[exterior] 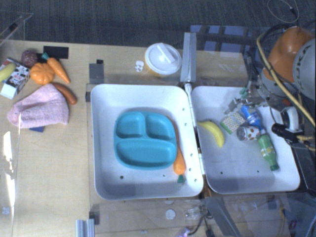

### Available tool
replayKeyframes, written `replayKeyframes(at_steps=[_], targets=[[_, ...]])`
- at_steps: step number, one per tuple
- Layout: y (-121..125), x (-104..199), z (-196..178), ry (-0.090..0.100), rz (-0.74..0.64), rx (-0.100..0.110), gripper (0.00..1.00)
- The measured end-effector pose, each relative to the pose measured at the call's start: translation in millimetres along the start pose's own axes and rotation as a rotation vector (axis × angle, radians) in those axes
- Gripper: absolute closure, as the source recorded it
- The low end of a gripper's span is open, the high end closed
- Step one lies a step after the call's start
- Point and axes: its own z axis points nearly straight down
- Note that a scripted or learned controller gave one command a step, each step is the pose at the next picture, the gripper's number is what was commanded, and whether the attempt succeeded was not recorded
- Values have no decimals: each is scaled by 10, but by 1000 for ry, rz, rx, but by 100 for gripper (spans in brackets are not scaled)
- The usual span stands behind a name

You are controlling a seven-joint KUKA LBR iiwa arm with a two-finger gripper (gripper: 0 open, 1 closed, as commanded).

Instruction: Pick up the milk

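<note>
**A:** Nearest you, the carrot lies against the front wall of the left bin, at 5 o'clock from the blue tray. Ignore both. Where's your target?

**B:** In the right bin. I take the small patterned box at 10 o'clock from that bin's centre to be the milk carton. It lies flat, with the banana just beside it at 8 o'clock and the blue can close at 2 o'clock.

**A:** And the gripper?

**B:** It hangs at 1 o'clock from the carton. You can't tell from here whether it's released or clenched, and nothing shows in its grasp.

**A:** Then make sure it's released before you descend. Shift toward 7 o'clock until you're centred over the carton, and close across its narrow sides, away from the cans. The crowding is your likeliest cause of a miss.
</note>
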Motion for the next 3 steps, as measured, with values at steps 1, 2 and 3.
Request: replayKeyframes(at_steps=[1,2,3], targets=[[-539,-34,389,-3,50,-9,0],[-511,-39,261,-7,48,-16,100],[-379,752,-554,0,199,-3,100]])
